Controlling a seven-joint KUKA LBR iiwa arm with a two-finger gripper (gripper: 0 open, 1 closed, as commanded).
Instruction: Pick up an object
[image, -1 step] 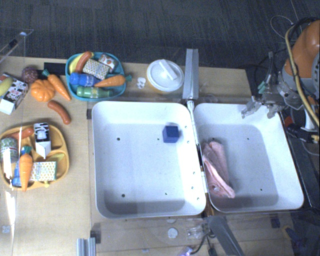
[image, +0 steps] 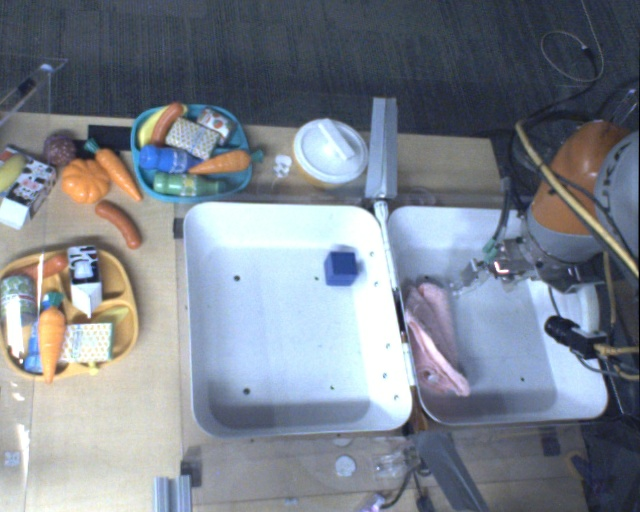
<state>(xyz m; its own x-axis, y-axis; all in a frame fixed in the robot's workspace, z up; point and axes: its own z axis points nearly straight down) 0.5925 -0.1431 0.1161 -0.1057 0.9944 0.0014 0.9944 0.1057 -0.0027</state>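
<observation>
A small blue cube (image: 342, 266) lies in the left white bin (image: 250, 400), near its upper right corner. A crumpled pink cloth (image: 435, 336) stretches along the left wall of the right white bin (image: 520, 400). My gripper (image: 478, 272) hangs over the upper middle of the right bin, just above and to the right of the cloth's top end, and I see nothing held in it. The grey arm with its orange band (image: 572, 165) comes in from the right edge.
Left of the bins stand a blue bowl (image: 150, 180) and a yellow tray (image: 125, 300), both holding toy food. A toy pumpkin (image: 82, 181), carrot and sausage (image: 120, 224) lie loose nearby. A white lidded bowl (image: 331, 150) sits behind the bins. Cables hang at the right.
</observation>
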